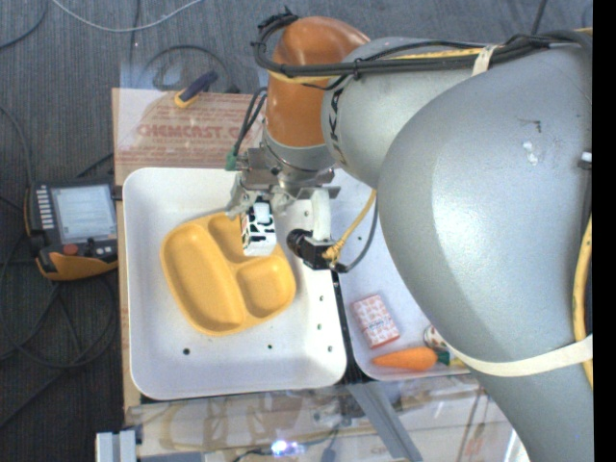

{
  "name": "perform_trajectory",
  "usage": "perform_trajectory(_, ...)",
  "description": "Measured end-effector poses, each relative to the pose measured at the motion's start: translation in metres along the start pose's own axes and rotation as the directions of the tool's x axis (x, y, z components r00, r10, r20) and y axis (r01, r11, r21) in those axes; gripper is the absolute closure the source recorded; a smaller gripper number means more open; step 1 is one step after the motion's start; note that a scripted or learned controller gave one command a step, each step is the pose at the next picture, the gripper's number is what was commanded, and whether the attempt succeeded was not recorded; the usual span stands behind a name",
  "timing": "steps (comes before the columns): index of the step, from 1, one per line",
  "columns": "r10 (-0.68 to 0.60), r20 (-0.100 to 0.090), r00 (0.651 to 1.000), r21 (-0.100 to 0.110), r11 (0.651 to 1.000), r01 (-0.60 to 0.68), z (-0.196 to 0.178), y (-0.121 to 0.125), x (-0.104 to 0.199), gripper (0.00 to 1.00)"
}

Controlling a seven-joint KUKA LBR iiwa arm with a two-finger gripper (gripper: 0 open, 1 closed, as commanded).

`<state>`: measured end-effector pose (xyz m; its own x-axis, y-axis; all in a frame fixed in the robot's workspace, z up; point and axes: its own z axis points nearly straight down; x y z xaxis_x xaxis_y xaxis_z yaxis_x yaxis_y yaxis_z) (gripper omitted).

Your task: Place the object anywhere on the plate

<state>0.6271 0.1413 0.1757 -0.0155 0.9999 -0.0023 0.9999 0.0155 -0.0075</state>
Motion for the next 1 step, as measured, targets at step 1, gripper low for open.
perform_trajectory(1, 0.207, 0.001, 0.978, 0.0, 0.978, -0.207, 0.0486, -0.0029, -0.0092, 1.0)
